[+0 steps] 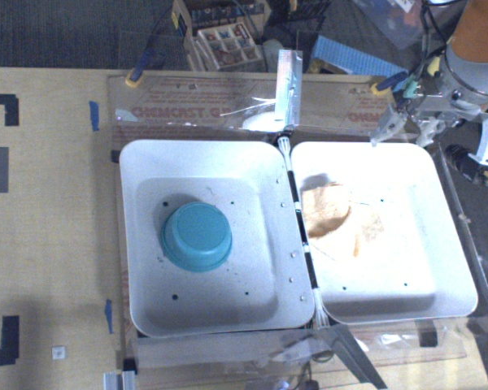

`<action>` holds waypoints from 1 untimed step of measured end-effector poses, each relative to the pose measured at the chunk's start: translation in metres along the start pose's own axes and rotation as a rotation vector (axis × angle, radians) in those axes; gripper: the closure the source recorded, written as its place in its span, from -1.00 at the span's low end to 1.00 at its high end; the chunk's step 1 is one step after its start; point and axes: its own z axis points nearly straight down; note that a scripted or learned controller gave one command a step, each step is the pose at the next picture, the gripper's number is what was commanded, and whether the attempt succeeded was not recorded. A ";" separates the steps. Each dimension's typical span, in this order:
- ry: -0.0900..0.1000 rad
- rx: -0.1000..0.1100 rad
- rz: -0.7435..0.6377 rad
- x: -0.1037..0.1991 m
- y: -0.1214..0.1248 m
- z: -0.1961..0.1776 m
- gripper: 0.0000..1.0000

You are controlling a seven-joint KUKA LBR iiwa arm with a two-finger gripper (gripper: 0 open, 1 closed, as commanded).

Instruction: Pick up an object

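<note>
Table [41, 242] of light wood carries two shallow white bins side by side, walls touching along the middle. Left bin [138, 169] holds a teal bowl [197, 236], upside down, sitting on the bin floor left of centre, well apart from every wall. Right bin [439, 291] has a brownish smear [325, 210] on its floor near the left wall, plus fainter orange streaks just right of it; cannot tell if the smear is a flat object or a stain. Arm [476, 23] enters at the far right corner, orange band at the top edge, grey wrist below it. Hand [403, 128] hangs over the far rim of the right bin, at its right end, well apart from the bowl. Two thin fingers [388, 124] look spread with nothing between them. Cardboard strip [187, 108] with clear plastic lies along the far side of both bins. Clutter of boxes and crates on the floor beyond.
</note>
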 end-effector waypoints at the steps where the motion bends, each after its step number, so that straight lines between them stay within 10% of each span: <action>1: 0.000 0.000 -0.249 0.006 -0.024 0.007 -1.00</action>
